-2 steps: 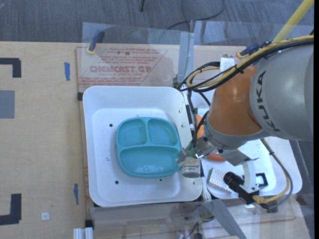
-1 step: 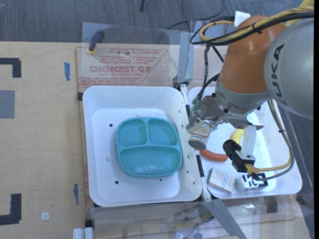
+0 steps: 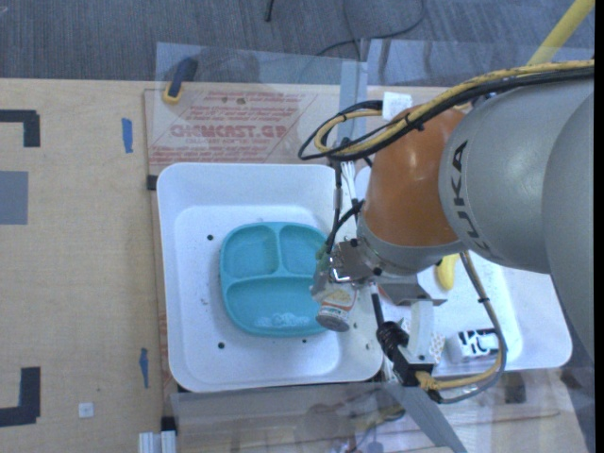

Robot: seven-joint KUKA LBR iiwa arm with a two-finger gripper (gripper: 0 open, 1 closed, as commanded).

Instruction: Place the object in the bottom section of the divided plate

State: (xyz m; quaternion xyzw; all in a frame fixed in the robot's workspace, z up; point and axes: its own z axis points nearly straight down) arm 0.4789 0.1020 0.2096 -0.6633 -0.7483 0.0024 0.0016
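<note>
At left, inside the left white bin (image 3: 179, 253), the turquoise divided plate (image 3: 269, 276) is lying flat, a smooth moulded thing with two small sections above and one broad bottom section (image 3: 269, 308). Just beside its right rim, the gripper (image 3: 335, 295) is hanging with a small cylindrical, labelled object (image 3: 333, 308) clenched between its fingers, tilted. So the target is lying leftward of the tool. Further right, the grey arm (image 3: 510, 177) is reaching in.
</note>
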